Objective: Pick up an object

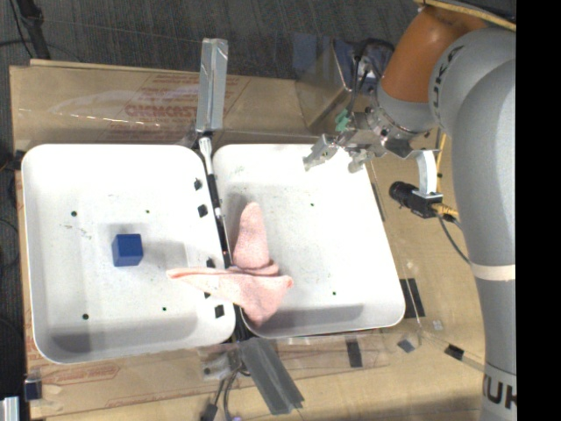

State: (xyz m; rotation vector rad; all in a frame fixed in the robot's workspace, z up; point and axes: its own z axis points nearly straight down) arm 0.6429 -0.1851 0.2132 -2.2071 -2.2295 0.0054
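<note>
Hovering open and empty over the right bin's [368, 244] far edge, the gripper [337, 154] must next drop onto the cloth [252, 253].

Two shallow white plastic bins side by side: left bin [53, 200], right bin [351, 261], touching along a black-clipped middle seam. Beneath both, a flat brown cardboard sheet [105, 95] with faded red print. Standing at the seam's far end, a grey metal post [211, 86].
</note>
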